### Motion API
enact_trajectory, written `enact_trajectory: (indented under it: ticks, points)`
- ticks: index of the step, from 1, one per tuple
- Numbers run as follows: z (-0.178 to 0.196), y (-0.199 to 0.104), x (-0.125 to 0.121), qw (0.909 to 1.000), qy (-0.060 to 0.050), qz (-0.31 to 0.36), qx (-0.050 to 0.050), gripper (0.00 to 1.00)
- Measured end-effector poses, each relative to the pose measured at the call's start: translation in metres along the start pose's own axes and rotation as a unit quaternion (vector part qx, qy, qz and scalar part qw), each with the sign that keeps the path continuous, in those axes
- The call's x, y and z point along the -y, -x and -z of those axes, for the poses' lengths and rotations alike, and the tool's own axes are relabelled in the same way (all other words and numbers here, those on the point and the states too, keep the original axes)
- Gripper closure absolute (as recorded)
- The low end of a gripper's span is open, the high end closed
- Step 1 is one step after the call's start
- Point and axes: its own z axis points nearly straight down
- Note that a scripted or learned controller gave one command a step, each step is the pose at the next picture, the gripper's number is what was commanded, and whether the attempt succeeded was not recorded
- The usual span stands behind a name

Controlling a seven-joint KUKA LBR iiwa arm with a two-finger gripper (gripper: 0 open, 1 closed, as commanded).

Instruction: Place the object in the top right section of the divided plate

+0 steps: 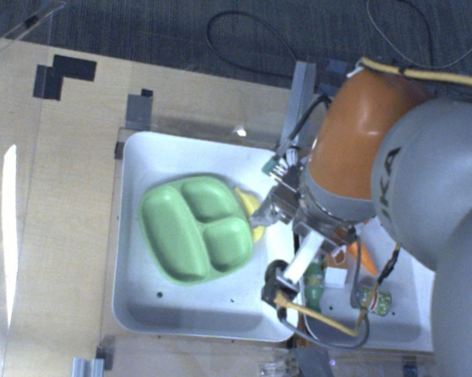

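The green divided plate [179, 245] lies in the left white bin [133, 299], with one large section on its left and two smaller ones at its top and right. A yellow object [248, 200] rests against the plate's right rim, outside the sections, and part of it is hidden under the arm. My gripper [266, 215] hangs right over that yellow object, at the plate's right edge. The grey and orange wrist covers most of the gripper, so its grip on the object is not visible.
The right bin [398, 331] holds an orange item [365, 258], a small green item [313, 288] and a white piece [334, 277], mostly under the arm. A yellow cable [322, 320] loops near the bins' front divider. The arm's big body covers the right side.
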Motion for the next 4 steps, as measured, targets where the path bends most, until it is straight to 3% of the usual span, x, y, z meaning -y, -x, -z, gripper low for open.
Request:
enact_trajectory:
  ticks: [1, 2, 3, 4]
  points:
    - [-0.021, 0.002, -0.001, 0.9999, -0.001, -0.013, 0.0, 0.0]
    - [-0.056, 0.01, -0.004, 0.9955, -0.001, -0.094, 0.001, 0.0]
    - [-0.096, 0.022, -0.01, 0.9621, -0.002, -0.273, 0.001, 0.0]
    - [-0.095, 0.001, 0.001, 0.9078, -0.001, -0.419, 0.001, 0.0]
